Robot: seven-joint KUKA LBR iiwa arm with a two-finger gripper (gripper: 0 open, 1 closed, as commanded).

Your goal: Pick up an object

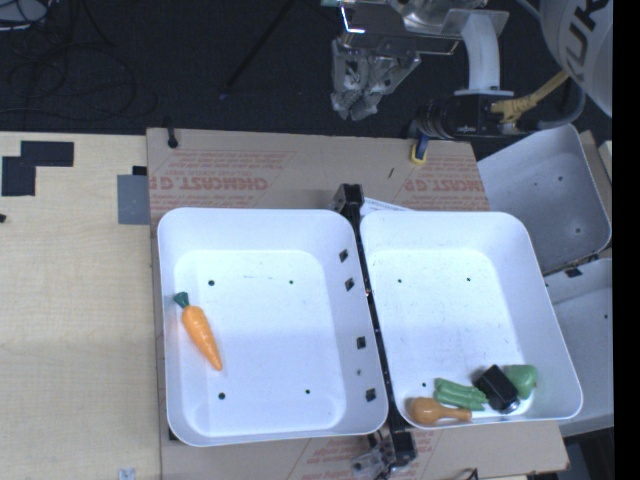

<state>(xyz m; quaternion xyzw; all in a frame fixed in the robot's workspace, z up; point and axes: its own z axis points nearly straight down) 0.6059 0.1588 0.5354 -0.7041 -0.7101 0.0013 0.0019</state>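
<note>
An orange toy carrot point(201, 335) with a green top lies at the left side of the left bin point(255, 230). In the near right corner of the right bin point(450, 230) a black block point(496, 387) rests against a green toy vegetable point(521, 377), with a green pea pod point(459, 394) and an orange-brown pear-shaped toy point(436, 411) beside them. My gripper point(357, 96) hangs high beyond the far edge of the bins, above the dark background, pointing down with nothing visible between its fingers.
The bins sit on a cardboard sheet point(300, 173) on a pale wooden bench point(70, 298). A black clip strip point(360, 298) joins the two bins. A grey metal plate point(545, 193) stands at the right, and cables trail behind the bench.
</note>
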